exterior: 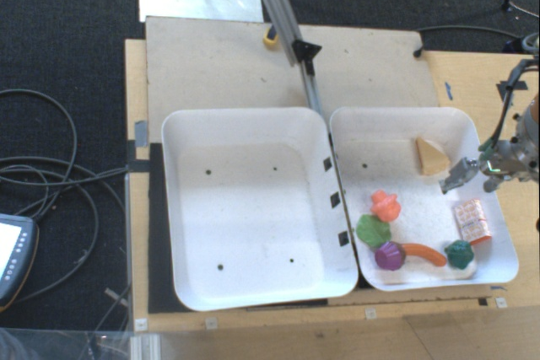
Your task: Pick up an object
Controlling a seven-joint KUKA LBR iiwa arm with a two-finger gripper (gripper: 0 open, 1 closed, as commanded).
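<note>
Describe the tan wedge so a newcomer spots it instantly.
Look in the right-hand bin of the two white bins. Near its far right corner, just left of the gripper, lies a tan wedge. It sits alone, plain and pale, while the other items cluster brightly coloured along the near edge.

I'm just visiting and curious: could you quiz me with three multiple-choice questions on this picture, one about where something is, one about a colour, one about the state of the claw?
1. Which bin holds the toys?
A. The left one
B. The right one
C. Both

2. What colour is the small toy touching the orange carrot's left end?
A. Purple
B. White
C. Black

3. What is the gripper doing?
A. Holding the carrot
B. Holding the tan wedge
C. Holding nothing, poised above the bin's right side

Answers:
1 B, every toy lies in the right bin.
2 A, that toy is purple.
3 C, nothing sits between its fingers.
</note>
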